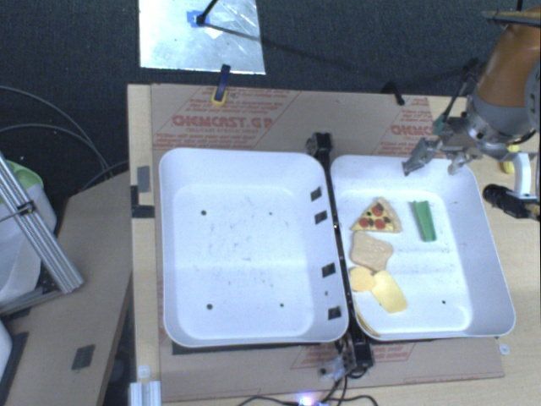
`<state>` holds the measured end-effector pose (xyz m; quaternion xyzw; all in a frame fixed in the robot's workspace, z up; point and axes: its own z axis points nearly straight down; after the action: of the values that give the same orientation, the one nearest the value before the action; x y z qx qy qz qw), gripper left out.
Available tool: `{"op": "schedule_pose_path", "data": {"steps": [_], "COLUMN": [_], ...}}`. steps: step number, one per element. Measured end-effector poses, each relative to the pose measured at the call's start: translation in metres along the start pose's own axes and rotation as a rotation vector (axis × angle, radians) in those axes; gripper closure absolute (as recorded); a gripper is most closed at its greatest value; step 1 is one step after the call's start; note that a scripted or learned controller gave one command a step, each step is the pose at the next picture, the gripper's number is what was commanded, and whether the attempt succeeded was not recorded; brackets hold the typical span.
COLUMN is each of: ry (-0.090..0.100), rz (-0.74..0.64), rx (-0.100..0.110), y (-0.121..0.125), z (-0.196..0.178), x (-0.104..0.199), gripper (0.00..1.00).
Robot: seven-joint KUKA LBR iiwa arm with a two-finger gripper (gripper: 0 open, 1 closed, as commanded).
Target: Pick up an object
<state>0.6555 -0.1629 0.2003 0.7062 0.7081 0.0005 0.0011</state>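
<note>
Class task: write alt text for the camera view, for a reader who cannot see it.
An open pincer hangs over the far edge of the right bin, holding nothing. That bin holds a pizza slice, a green stick, a bread slice and yellow pieces. The left bin sits beside it.

Grey arm (494,121), orange band (511,66), two thin grey jaws.

- wooden bench (93,227) under me, with a printed brown cardboard sheet (245,117) on it
- two shallow white plastic bins (245,244) side by side on the cardboard
</note>
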Motion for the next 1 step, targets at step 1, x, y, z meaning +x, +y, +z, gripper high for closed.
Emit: {"op": "schedule_pose_path", "data": {"steps": [1], "ry": [0.005], "rz": [-0.007], "rx": [0.007], "y": [0.0006], "z": [0.0919], "x": [0.0642], "gripper": [0.00]}}
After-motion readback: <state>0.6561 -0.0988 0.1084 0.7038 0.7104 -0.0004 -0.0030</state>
